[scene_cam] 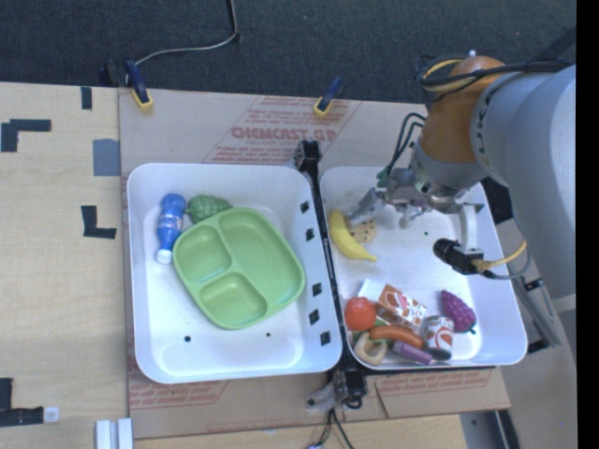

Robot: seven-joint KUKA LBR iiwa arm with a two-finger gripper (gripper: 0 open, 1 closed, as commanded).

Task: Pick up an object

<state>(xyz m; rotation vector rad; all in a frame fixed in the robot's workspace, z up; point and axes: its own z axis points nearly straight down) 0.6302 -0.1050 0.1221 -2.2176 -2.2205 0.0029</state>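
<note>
In the right-hand white bin (510,330), beside the black divider (318,251) that separates it from the left bin (150,335), you have the gripper (379,204) lowered near the bin's far end, its metal fingers (360,210) spread apart and angled down toward a yellow banana (350,239). You can see one fingertip reaching right to the banana's upper end, next to a pale speckled piece (366,230) lying against the fruit, but nothing sits between the fingers, so the pincer is open and holds nothing. The banana lies on the bin floor just right of the divider. Nearer the camera from the banana, along the bin's front edge, you find a cluster of toy food: an orange-red tomato (359,313), a red and white carton (401,304), an orange carrot (397,335), a tan ring (371,349), a small can (438,332) and a purple bunch of grapes (458,310). The arm (524,148), grey with an orange band (454,124), enters from the right, above the banana. Left of the divider, the other bin holds a green sectioned tray (239,267), a blue bottle (169,223) and a green leafy vegetable (208,208) at the tray's far corner.
</note>
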